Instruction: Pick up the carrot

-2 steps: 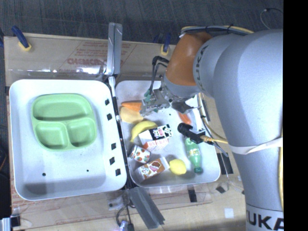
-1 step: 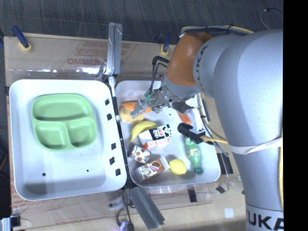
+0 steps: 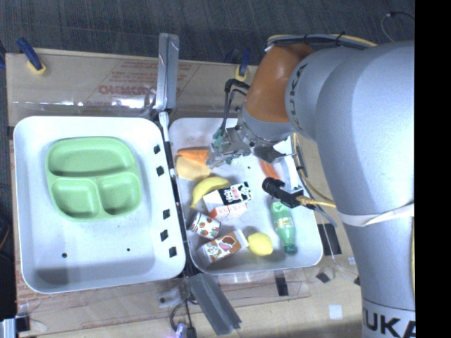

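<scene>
Camera view looks down on my big grey arm with its orange band (image 3: pixel 278 90), coming in from the right over two white bins. My pincer (image 3: pixel 224 146) hangs low at the far end of the right white bin (image 3: pixel 309 255). I cannot tell if it is wide or narrow, because it is small and partly blurred from up here.

Away to the left of my pincer sits the left white bin (image 3: pixel 42 259), and in it lies a light green plastic tray with three hollows (image 3: pixel 94 177).

Just left of my pincer, and very near it, is the long orange carrot (image 3: pixel 192 154), lying flat by the bin's left wall. I cannot tell if I am touching it. A pale yellow-orange rounded thing (image 3: pixel 189 167) lies right beside the carrot.

Nearer than my pincer come a curved yellow banana (image 3: pixel 209 187), a white carton with black spots (image 3: pixel 231 196), two small patterned boxes (image 3: pixel 215 236), a green plastic bottle (image 3: pixel 284 229) and a round yellow lemon (image 3: pixel 260 243). To the right of my pincer is a small orange-red piece (image 3: pixel 268 167).
</scene>
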`<state>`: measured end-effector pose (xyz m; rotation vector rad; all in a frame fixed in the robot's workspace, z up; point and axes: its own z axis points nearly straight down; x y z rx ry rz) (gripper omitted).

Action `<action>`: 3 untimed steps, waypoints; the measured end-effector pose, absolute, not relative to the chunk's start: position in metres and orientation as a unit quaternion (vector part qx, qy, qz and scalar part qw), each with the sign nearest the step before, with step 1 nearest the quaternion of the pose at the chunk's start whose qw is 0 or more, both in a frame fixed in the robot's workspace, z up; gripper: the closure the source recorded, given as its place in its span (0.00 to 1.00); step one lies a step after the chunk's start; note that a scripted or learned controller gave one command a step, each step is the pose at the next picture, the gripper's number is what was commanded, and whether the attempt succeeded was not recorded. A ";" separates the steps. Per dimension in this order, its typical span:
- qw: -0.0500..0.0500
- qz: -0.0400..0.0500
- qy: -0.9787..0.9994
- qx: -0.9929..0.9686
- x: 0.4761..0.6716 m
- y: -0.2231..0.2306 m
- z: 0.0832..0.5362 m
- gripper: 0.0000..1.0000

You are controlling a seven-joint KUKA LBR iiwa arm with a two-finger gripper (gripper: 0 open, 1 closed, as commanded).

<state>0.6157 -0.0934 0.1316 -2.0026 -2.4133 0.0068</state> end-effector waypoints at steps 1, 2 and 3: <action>0.003 0.002 -0.770 -0.638 0.616 -0.093 0.132 0.00; 0.000 0.000 -0.788 -0.615 0.643 -0.103 0.092 0.00; 0.000 0.001 -0.790 -0.613 0.644 -0.101 0.102 1.00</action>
